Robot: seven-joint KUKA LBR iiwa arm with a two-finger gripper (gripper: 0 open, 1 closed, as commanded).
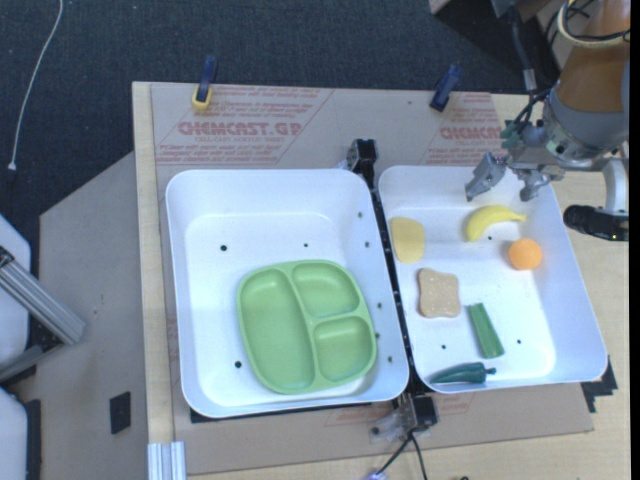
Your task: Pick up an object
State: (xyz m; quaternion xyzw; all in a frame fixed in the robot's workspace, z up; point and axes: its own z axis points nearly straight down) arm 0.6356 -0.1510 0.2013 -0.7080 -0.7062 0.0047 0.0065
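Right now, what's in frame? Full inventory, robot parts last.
bins: 2, white, side by side on the bench
divided plate: 1, green, left bin
banana: 1, yellow, right bin, far side
orange ball: 1, orange, right bin, beside the banana
pale yellow piece: 1, right bin, near the divider
bread slice: 1, tan, right bin, middle
green stick: 1, right bin, near side
dark green piece: 1, right bin, near rim
clamps: 2, blue, far board edge
arm: 1, grey and orange, upper right
end effector: 1, open, above the banana, holding nothing

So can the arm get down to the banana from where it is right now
Probably yes. The tool hangs just above the banana in the right bin, with nothing lying on it; the orange ball sits apart.
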